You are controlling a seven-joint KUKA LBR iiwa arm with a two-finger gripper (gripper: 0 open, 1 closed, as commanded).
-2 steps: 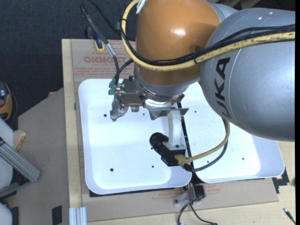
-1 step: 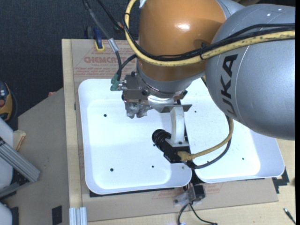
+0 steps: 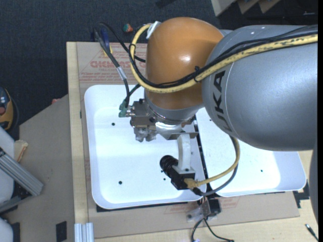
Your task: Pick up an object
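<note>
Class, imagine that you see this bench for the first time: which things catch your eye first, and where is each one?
The big grey arm with its orange band fills the upper right and hangs over the left bin. A yellow cable loops from the arm down to the bins' near edge. The gripper sits low over the left bin's middle.

The grey arm (image 3: 262, 84) with its orange band (image 3: 179, 59) reaches in from the right over the left white bin (image 3: 106, 155), hiding much of it. The hand (image 3: 145, 127) hangs low above the bin floor. A yellow cable (image 3: 227, 173) loops beside the wrist.
</note>
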